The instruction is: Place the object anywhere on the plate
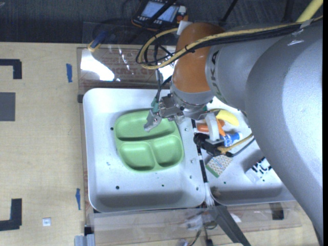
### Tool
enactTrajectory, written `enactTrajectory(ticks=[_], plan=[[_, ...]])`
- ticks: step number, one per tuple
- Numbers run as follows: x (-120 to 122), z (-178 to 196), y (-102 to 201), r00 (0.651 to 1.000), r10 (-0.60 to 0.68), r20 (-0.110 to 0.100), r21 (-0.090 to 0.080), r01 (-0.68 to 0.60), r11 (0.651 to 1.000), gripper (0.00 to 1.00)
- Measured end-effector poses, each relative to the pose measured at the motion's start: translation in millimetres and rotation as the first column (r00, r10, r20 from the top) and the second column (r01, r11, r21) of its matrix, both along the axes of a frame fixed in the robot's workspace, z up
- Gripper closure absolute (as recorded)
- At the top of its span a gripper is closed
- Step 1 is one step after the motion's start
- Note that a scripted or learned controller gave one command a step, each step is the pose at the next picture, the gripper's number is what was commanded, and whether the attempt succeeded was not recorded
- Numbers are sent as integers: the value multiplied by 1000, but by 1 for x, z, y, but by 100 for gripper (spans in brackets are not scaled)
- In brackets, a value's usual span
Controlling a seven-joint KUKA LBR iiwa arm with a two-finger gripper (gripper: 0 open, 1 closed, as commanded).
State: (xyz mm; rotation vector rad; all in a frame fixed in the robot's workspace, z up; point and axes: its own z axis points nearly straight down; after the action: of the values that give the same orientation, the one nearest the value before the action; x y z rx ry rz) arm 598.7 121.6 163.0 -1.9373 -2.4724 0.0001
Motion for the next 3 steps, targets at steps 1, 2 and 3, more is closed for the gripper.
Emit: enactTrajectory(ticks=[1,2,3], plan=[[28,-69,18,969,248,5,4,-248,969,0],[-47,3,75,996,89,-1,0,-89,996,0],[-46,13,75,996,88,1,1,-88,996,100]])
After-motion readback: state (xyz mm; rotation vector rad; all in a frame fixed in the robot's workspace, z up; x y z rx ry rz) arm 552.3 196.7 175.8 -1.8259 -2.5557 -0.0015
